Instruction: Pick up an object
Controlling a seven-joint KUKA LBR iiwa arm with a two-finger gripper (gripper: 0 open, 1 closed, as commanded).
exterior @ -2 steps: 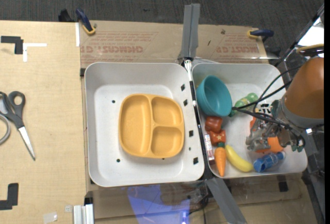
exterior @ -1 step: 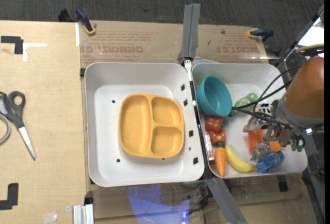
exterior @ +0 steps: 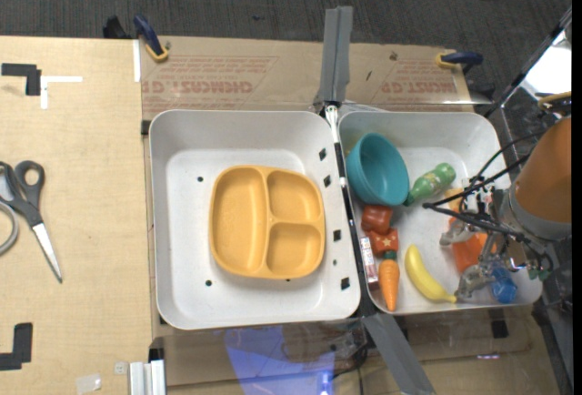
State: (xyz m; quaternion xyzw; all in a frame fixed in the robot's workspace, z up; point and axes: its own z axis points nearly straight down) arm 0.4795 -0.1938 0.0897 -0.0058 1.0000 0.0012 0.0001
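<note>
Yellow and curved, a banana (exterior: 427, 275) lies on the floor of the right bin (exterior: 427, 122), just to the left of the hand (exterior: 479, 268), which hangs low over the bin's right part amid a tangle of cables. An orange thing (exterior: 469, 249) sits directly under the hand, touching or nearly touching its metal parts, and a small blue item (exterior: 503, 289) lies just beside it toward the bin's near right corner; whether the hand grasps anything I cannot tell, as the cables and metal parts hide its tips. The arm (exterior: 549, 177) reaches in from the right, its orange band above the wrist bulking at the bin's right wall. Further left in the same bin are a teal bowl (exterior: 378, 169), a green bottle (exterior: 431, 183), a red pepper (exterior: 376, 219) and a carrot (exterior: 389, 284). The left bin (exterior: 173, 229) holds a yellow divided plate (exterior: 268, 222). Scissors (exterior: 33, 211) lie on the counter (exterior: 73, 293) at far left.
</note>
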